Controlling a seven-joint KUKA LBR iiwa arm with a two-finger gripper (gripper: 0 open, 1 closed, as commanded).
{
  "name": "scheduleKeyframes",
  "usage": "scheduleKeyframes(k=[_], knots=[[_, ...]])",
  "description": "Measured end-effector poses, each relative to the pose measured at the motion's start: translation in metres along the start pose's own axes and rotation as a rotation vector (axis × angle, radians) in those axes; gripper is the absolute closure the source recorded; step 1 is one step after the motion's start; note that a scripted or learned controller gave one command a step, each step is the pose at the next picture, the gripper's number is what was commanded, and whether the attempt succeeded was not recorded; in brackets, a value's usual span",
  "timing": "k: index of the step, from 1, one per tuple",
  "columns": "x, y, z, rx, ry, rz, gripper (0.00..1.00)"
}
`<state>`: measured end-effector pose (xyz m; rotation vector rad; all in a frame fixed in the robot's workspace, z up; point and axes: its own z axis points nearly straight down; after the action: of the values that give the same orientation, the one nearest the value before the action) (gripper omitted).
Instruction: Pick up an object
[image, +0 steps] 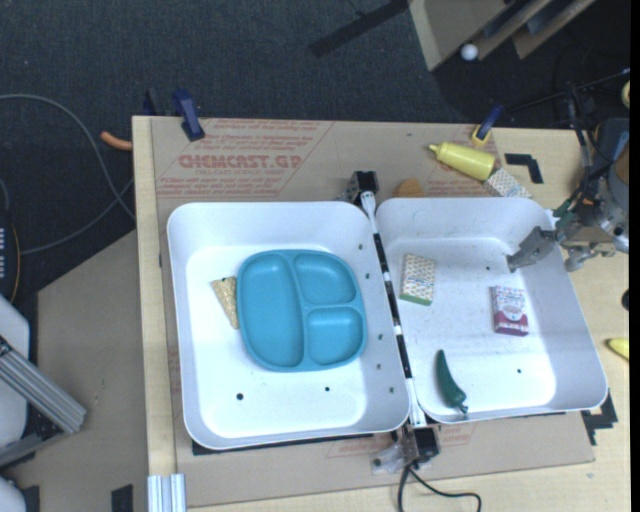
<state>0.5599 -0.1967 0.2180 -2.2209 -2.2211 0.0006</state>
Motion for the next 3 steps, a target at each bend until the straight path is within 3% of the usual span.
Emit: scheduleKeyframes(k=[1, 2, 3], knots=[[-0.012, -0.019, 0.124, 0.002, 0.001, 0.001, 0.00], [-0.012, -0.018, 0.113, -0.003, -0.001, 0.001, 1.00], [0.074, -0.023, 0.129, -0.011, -0.001, -0.001, 1.00]])
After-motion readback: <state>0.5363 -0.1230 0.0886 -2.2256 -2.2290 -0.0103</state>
